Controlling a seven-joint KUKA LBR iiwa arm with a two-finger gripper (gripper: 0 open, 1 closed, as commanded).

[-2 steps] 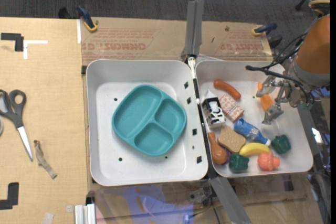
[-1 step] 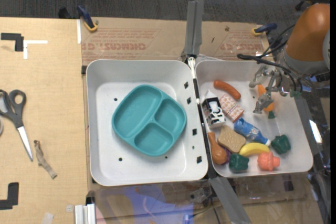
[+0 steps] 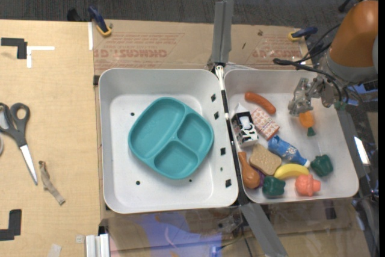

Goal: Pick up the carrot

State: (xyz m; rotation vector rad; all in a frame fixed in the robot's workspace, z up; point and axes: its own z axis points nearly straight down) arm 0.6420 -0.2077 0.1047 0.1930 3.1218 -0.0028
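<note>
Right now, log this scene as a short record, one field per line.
arm: reaches in from the right, gripper over the right bin
carrot: small, orange, just under the gripper, near the bin's right wall
grasp: cannot tell whether the carrot is held
left bin: holds a teal divided plate
right bin contents: sausage, banana, bread slice, other toy foods
bench, left: scissors

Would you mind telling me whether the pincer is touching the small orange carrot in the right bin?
Cannot tell. In the camera view the pincer sits directly above the small orange carrot, overlapping its top, with neither contact nor gap plainly visible.
</note>
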